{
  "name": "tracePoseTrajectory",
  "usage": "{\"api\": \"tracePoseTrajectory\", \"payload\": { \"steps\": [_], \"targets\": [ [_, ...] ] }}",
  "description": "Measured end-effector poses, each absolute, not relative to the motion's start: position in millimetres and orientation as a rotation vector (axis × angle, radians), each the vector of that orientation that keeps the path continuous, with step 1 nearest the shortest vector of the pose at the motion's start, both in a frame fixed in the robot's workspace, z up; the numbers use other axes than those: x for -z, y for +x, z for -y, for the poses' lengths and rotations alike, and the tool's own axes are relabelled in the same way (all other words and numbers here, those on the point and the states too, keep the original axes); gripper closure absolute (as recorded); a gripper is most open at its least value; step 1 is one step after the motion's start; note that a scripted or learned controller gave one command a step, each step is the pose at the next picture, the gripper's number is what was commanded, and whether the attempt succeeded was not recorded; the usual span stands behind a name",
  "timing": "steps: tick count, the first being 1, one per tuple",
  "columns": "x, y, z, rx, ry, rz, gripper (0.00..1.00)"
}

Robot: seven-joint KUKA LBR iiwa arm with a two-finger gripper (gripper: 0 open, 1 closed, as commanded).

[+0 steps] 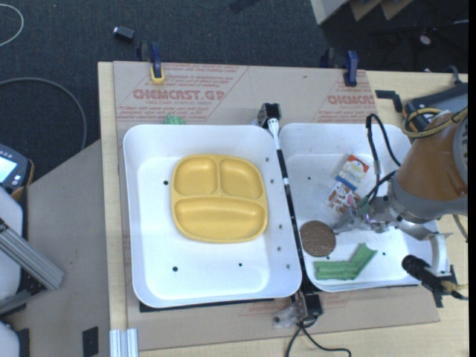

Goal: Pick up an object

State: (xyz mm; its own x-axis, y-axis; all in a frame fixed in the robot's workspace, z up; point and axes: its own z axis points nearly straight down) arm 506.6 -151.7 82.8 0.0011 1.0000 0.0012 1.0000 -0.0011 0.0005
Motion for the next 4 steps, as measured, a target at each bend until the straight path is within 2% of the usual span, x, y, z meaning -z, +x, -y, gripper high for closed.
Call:
{"api": "tracePoseTrajectory", "payload": {
  "steps": [1,2,3,4],
  "targets": [
    [-276,478.6,118,-0.003,-2.219,2.223,0.0],
    [-285,480.5,118,0.002,-2.223,2.225,1.0],
    [-234,479.1,30,-0.002,-2.216,2.221,1.0],
    [-261,479.5,-32,0.002,-2.224,2.221,1.0]
  ]
}}
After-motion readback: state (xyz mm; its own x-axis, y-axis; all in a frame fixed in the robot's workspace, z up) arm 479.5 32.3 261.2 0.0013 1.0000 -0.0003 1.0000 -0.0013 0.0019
